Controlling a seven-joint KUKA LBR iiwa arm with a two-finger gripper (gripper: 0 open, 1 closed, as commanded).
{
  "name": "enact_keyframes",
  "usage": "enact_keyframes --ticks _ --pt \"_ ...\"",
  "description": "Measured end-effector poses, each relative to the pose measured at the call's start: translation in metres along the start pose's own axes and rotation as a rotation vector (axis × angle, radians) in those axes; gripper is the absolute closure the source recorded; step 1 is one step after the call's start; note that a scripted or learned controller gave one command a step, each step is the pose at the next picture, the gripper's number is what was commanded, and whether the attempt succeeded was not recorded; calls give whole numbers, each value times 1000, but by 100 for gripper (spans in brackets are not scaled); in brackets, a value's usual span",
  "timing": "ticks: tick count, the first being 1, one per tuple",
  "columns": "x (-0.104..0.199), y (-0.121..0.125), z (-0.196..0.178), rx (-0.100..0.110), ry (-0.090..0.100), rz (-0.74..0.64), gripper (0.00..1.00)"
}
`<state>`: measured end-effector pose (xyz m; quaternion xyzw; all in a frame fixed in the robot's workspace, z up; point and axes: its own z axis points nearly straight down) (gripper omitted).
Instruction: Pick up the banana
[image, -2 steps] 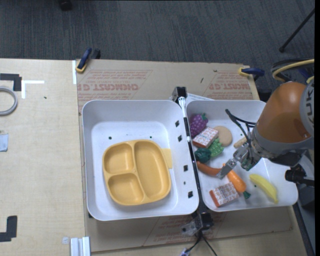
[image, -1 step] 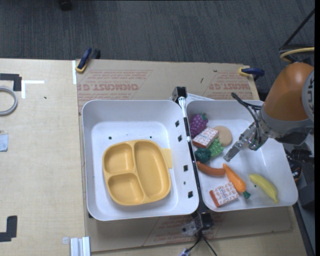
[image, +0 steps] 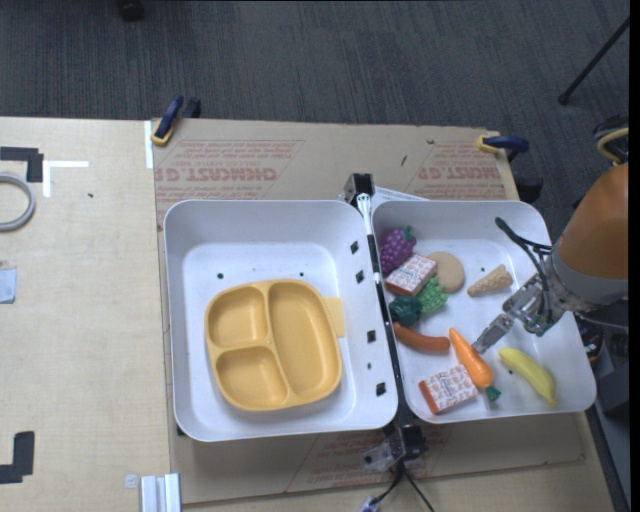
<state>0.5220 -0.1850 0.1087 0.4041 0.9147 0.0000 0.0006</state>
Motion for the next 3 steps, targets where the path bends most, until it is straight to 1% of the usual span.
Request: enact_keyframes --ticks 1,2,3 --pt "15 -44 15 -3 -7 -110 0" --pt "14 -43 5 -4 -9 -109 100" --pt "58 -6 -41 -1 -2 -164 100"
